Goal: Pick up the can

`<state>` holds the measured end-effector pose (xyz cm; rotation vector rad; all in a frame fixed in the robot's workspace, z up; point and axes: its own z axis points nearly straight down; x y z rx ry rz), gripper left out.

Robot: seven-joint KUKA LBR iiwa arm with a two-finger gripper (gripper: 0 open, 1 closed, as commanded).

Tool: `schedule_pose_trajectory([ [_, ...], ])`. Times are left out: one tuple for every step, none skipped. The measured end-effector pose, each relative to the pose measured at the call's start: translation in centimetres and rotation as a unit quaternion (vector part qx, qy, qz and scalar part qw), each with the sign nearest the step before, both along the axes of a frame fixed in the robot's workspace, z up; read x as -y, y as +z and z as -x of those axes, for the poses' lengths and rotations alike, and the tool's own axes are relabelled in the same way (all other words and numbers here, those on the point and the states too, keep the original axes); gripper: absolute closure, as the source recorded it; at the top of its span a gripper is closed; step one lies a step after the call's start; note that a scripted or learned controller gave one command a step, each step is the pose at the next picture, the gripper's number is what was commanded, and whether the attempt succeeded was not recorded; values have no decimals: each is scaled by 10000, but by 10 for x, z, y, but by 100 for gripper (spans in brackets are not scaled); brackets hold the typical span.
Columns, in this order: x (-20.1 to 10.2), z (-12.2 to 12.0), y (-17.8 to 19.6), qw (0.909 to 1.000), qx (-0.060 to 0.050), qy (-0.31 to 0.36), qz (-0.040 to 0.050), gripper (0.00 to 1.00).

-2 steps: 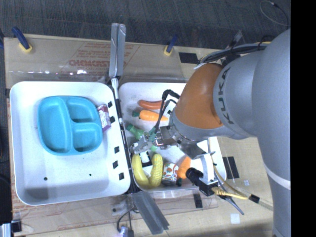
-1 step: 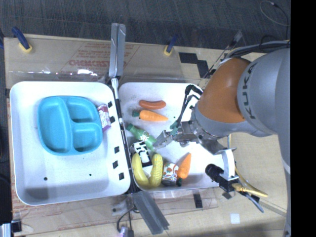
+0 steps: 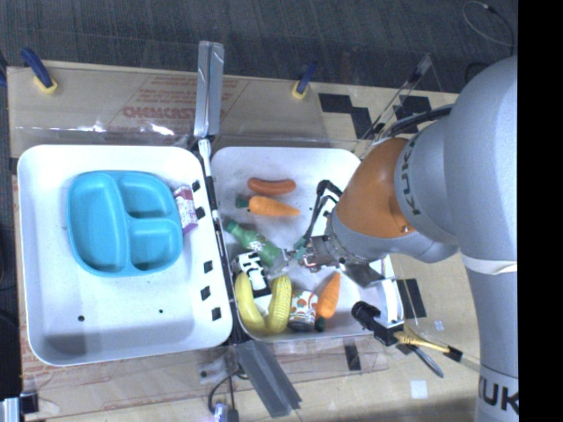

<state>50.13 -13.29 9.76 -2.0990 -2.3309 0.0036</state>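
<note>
Can [image 3: 303, 311]: small printed cylinder, low in right bin [image 3: 369, 167], wedged between ridged yellow corn cob [image 3: 280, 301] and tapered orange carrot [image 3: 328, 294]. Gripper [image 3: 308, 255] above can, near green bottle [image 3: 251, 238]; finger state impossible to tell.

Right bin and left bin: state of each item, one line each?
Can: on its side at the right bin's front edge, beside the corn, not held.
Corn: lying flat, against the banana.
Banana: lying flat.
Green bottle: on its side.
Hot dog: lying flat.
Carrots: two, lying apart.
Blue tray: flat in the left bin.
Gripper: low over the right bin, nothing seen held.
</note>
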Motion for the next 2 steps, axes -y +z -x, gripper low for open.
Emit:
schedule_pose_trajectory([
  [40, 25, -6, 9998, 10, -191, -3, 0],
  [19, -20, -6, 9919, 11, -1273, 6, 0],
])
